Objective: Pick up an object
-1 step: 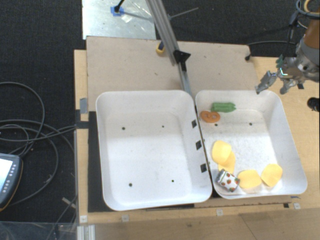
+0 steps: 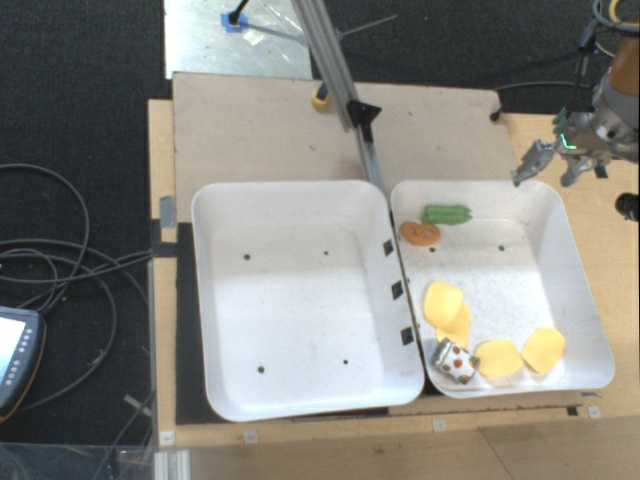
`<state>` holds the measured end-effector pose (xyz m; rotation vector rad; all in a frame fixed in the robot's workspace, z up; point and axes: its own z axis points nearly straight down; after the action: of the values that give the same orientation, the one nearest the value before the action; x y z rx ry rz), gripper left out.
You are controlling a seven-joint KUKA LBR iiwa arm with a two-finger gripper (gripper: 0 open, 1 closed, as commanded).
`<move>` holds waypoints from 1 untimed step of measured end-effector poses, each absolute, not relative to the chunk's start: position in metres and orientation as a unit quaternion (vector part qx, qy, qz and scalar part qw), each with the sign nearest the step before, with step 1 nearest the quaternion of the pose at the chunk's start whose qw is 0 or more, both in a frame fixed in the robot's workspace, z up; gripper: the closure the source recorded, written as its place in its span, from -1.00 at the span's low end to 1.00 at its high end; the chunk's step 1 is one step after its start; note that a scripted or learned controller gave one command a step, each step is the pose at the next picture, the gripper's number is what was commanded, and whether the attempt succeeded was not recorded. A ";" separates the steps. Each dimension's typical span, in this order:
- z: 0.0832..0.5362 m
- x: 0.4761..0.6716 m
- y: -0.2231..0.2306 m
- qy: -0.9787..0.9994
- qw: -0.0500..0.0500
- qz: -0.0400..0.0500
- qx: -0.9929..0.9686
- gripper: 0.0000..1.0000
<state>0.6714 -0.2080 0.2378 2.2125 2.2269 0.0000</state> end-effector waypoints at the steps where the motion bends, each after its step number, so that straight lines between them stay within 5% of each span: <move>1: 0.195 0.667 -0.210 0.708 0.000 -0.001 0.706 -1.00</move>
<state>0.6666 -0.2100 0.1953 2.2183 2.2242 -0.0017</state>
